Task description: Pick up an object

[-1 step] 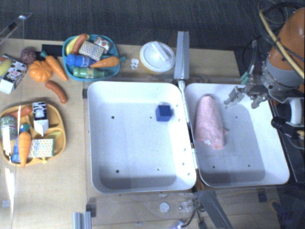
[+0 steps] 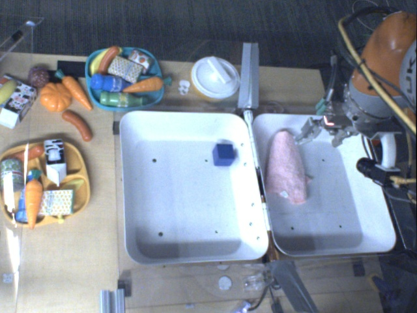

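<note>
Camera view looks down on a pale wooden counter (image 2: 98, 240) with dark carpet (image 2: 195, 8) beyond its far edge. Two white bins sit on it side by side — the left bin (image 2: 189, 240) and the right bin (image 2: 326, 233). A pink oblong object (image 2: 287, 167) lies in the right bin near the shared wall, its long axis running from the far edge toward the near edge, almost parallel to that wall. A small blue cube (image 2: 224, 154) rests in the left bin, just across the wall from the pink object. The gripper (image 2: 324, 133) hangs over the right bin's far side, fingers spread apart, nothing between them — just beyond the pink object's far end.
</note>
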Motion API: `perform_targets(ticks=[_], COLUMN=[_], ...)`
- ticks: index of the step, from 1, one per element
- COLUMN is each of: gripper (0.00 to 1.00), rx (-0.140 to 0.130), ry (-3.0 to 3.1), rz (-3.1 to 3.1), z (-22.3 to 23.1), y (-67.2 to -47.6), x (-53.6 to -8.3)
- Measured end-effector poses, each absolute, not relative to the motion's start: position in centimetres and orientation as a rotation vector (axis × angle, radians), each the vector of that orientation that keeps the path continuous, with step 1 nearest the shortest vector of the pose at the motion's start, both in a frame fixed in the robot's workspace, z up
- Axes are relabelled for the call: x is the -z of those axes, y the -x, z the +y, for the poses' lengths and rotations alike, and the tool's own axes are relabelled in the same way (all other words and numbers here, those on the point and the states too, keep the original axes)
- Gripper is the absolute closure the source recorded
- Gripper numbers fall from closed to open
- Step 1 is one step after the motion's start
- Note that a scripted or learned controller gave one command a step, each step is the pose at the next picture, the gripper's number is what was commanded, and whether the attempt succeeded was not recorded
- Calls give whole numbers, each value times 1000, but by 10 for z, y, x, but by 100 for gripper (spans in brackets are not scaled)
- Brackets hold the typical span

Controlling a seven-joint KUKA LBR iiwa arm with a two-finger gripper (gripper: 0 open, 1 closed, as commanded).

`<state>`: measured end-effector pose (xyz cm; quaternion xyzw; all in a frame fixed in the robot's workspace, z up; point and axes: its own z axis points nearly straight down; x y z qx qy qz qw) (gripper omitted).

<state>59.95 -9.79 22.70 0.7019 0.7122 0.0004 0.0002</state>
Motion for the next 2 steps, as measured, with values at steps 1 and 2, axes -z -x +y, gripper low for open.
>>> perform_targets(ticks=[1,2], gripper=[0,0], rx=[-6,-15], ry=[-2223,-2027], rz=[2216,2383], z=[-100,-95], y=[-564,-581], x=[-100,-92])
